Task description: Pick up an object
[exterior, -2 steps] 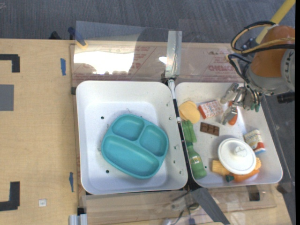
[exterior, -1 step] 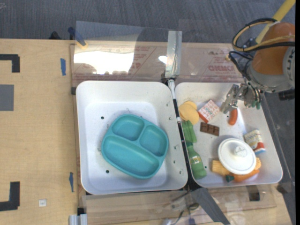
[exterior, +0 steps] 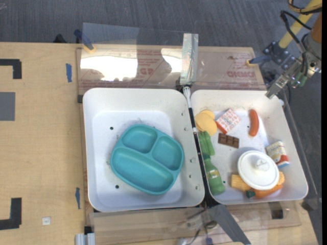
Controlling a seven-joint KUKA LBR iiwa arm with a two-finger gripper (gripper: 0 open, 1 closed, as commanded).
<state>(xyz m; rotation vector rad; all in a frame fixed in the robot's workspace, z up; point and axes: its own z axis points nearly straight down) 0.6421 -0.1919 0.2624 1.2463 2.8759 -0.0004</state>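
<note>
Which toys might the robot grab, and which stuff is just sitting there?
Could be picked up, all in the right bin:
sausage
green bottle
chocolate bar
white pot
yellow lump
red-and-white packet
small can

Just lying about:
teal plate in the left bin
blue tape on the bench
gripper, near the right bin's far corner

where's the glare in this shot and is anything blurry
In the camera view, strong white glare sits on the clear sheet behind the left bin; the gripper near the right bin's far corner looks soft and blurred; the teal plate and toy food are evenly lit, with faint shadows.
</note>
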